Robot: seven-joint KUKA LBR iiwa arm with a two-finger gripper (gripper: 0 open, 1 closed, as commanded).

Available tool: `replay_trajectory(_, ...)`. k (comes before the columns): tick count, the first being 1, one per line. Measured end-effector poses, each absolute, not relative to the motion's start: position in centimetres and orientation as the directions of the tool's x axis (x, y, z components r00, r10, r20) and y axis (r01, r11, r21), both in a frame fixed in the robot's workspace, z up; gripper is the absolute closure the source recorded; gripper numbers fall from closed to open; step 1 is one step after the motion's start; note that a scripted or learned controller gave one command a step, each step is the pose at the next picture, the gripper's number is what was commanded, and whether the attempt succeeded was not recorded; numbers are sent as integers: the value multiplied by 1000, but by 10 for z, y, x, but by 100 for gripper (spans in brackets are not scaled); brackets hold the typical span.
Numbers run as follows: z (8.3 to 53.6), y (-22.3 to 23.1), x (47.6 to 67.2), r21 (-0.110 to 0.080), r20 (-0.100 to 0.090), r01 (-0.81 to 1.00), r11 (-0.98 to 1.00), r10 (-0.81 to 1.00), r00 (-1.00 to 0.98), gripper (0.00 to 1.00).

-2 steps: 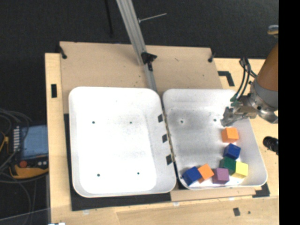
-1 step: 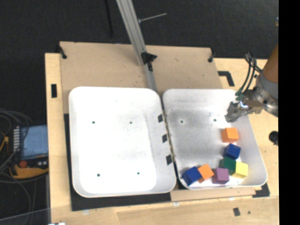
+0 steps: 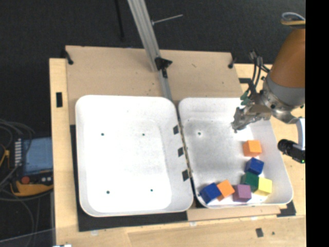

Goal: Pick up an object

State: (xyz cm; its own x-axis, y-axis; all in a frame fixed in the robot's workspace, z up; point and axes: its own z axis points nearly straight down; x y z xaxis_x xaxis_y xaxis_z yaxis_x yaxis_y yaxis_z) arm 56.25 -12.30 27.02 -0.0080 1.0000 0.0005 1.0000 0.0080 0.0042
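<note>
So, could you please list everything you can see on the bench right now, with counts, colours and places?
White bins: 2, side by side; left bin, right bin.
Orange cubes: 2, right bin; one near the right wall, one in the front row.
Blue cubes: 2, right bin; one below the upper orange cube, one at the front left.
Green cube: 1, right bin, below the upper blue cube.
Yellow cube: 1, right bin, front right.
Purple cube: 1, right bin, front row.
Metal pole: 1, grey, behind the bins.
Arm: 1, grey and orange, from the right.
Claw: 1, over the right bin's rear.
</note>
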Motion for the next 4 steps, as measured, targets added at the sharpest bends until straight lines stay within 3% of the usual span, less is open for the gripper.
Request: replay_trajectory(4, 267, 85, 590, 1, 1, 1000, 7, 1000, -7, 100)
